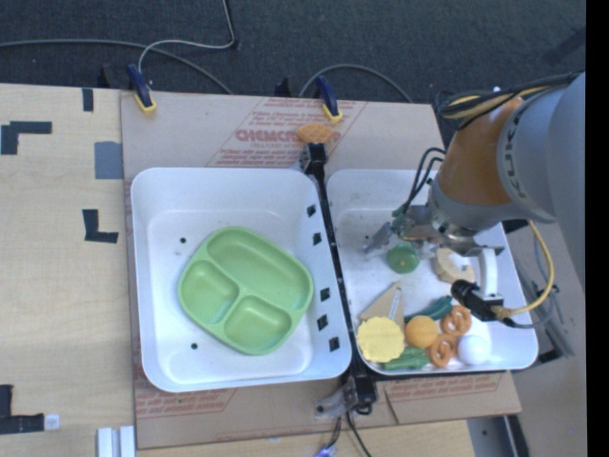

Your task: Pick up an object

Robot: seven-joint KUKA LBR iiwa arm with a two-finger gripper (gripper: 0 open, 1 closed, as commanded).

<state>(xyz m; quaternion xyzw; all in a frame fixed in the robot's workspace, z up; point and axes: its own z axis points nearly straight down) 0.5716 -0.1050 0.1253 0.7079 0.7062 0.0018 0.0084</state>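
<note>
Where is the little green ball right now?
The green ball sits in the right bin, near its middle, right under the gripper. The pile of toy food lies below it, toward the bin's near edge.

Wooden bench [57, 284] carries a cardboard sheet [276, 131] (clamped at its far edge), with two white bins [152, 255] side by side on it.
</note>
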